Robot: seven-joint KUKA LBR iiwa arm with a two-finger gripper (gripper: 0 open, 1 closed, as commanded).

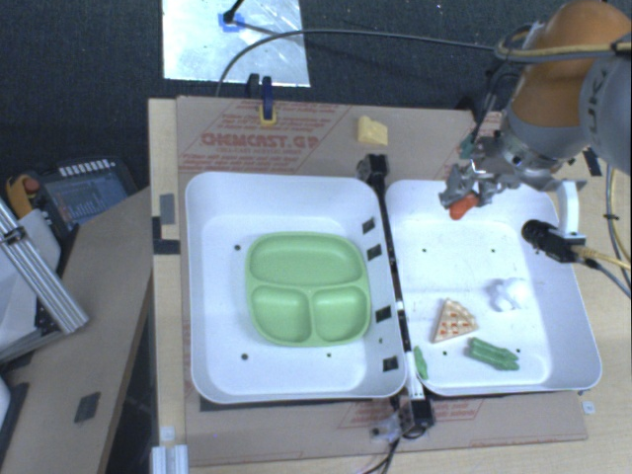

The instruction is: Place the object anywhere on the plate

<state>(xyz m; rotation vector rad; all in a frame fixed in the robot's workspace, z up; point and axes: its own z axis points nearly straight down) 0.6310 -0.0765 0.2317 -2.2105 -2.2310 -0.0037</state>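
One fixed camera looks down at a slant from above the bench (296,131), far enough back to take in both bins. The left bin (212,265) sits mid-frame, the right bin (553,294) beside it toward the frame's right, where the arm (568,57) enters.

gripper (464,194) over right bin's (563,294) far-left corner, orange object (462,206) pinched between its fingers; green plate (304,288) in left bin (212,265); pizza slice (453,320), green beans (492,354), white piece (505,294) in right bin
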